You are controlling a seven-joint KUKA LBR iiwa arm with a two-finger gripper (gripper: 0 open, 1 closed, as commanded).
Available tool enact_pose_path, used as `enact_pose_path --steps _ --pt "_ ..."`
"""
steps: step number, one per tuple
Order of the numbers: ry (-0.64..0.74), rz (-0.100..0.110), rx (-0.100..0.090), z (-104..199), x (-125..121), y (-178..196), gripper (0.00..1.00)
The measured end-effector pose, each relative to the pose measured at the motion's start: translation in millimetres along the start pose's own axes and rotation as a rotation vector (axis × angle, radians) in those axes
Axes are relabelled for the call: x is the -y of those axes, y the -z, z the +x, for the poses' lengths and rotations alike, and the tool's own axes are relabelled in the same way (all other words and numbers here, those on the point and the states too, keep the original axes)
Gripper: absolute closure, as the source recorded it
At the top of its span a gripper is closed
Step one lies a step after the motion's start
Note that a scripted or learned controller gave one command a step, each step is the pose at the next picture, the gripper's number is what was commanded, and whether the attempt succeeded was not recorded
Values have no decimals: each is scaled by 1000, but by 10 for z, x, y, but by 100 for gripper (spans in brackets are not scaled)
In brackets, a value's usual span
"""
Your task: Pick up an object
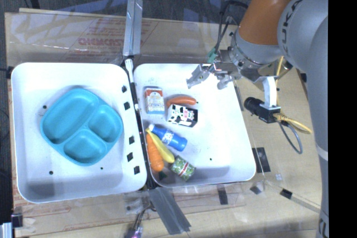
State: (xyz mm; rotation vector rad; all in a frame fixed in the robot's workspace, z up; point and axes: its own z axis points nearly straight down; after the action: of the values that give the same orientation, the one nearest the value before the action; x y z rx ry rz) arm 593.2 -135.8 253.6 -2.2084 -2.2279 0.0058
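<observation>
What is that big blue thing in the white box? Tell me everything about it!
It's a blue tray, the kind of divided plate you eat from, and it looks like smooth plastic. It has rounded corners and three hollows: one long one and two smaller ones, split by raised ridges. It lies flat and right way up, turned at a slant, on the floor of the left bin. It sits alone there, and only the bin floor touches it.
</observation>
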Motion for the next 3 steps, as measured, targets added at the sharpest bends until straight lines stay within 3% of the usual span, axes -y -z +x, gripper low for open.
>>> enact_pose_path --steps 1,2,3 --pt "-35 1 0 -223 25 -1094 0" --pt "122 -25 0 -376 -412 -1494 0" --pt "161 -25 5 -394 -320 -1491 0"
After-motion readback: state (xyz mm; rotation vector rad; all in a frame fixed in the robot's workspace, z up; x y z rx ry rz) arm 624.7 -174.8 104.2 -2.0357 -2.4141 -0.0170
